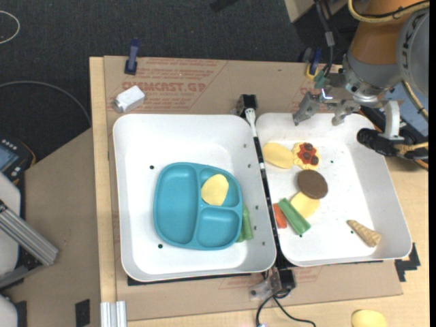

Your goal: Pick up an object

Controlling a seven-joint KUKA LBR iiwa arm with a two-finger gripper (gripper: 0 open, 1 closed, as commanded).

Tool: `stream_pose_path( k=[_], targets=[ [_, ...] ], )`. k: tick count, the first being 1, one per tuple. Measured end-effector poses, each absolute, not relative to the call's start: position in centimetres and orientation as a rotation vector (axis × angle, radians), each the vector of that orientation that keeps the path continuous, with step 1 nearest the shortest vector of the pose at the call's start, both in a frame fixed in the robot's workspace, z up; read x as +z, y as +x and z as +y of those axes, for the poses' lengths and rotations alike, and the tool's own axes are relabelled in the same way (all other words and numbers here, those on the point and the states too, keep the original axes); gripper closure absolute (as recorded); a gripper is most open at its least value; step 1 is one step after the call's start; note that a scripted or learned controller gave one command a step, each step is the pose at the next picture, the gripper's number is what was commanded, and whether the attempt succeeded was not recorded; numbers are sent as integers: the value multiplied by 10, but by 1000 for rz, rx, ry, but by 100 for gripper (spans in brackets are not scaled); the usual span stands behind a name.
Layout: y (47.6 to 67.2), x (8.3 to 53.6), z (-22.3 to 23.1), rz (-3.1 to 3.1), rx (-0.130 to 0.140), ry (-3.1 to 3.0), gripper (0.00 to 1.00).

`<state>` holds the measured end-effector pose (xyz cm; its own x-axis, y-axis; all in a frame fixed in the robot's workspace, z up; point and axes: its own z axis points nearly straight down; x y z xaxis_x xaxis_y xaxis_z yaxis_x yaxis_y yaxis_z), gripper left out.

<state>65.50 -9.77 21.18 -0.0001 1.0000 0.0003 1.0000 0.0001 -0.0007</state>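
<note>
Overhead slant view of 2 white bins on a cardboard-covered bench. The arm [388,26] enters from 3 o'clock, its orange band above the wrist, and carries the gripper [319,113] over the far rim of the right bin [388,196], at about 12 o'clock of that bin. The 2 fingers stand wide apart with nothing between them.

Candidate items lie in the right bin, all toward 6 o'clock from the gripper. Nearest is a pale yellow piece [277,154], its long axis running roughly 9 to 3 o'clock, touching a yellow item topped with red [306,154] on its 3 o'clock side. Just beyond, at 6 o'clock of these, sits a round brown disc [312,183], which overlaps a yellow wedge [304,204]. A green stick [295,216] lies across that wedge with its long axis running 11 to 5 o'clock, beside a short orange stick [279,216]. A cone-shaped piece [364,233] rests well apart, toward 4 o'clock of the bin.

The left bin [136,182] holds a teal divided plate [180,206] with a yellow piece [215,189] in its upper-right compartment and a green strip [246,225] at its 3 o'clock edge.

Judgement: no item is grasped yet; the shortest descent leads to the cluster near 6 o'clock of the gripper.
</note>
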Motion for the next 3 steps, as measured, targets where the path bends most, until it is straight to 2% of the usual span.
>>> stream_pose_path(
  k=[1, 2, 3],
  targets=[
    [601, 79, -113, -2211, 8, -2221, 0],
    [605, 96, -113, -2221, -2, -2227, 100],
    [527, 91, -148, -2224, -12, -2236, 100]
  ],
)
